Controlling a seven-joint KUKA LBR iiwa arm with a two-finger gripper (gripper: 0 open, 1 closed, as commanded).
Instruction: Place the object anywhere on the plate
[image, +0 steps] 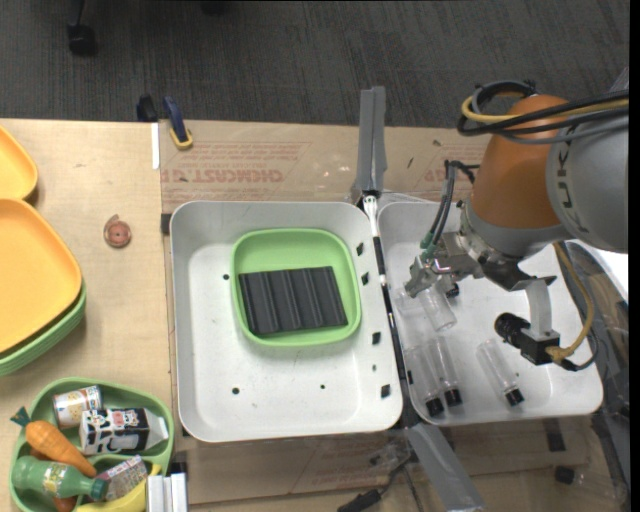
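Plate (296, 255) — one, green; gripper (428, 285) state unclear — three clear bottles (438, 375) nearby.

The arm (590, 170) enters from the right side of the camera view, its grey casing filling the upper right corner. The orange band (515, 160) sits above the wrist as a broad rounded section, with yellow and black cables looping over its top. A thin cable runs down from the band along the wrist's left side. Below the band the wrist narrows to a grey metal mount, and the end effector (428, 287) points down and to the left. Its fingers are pale and translucent, hard to separate from the white surface behind them, so their spacing cannot be judged here.
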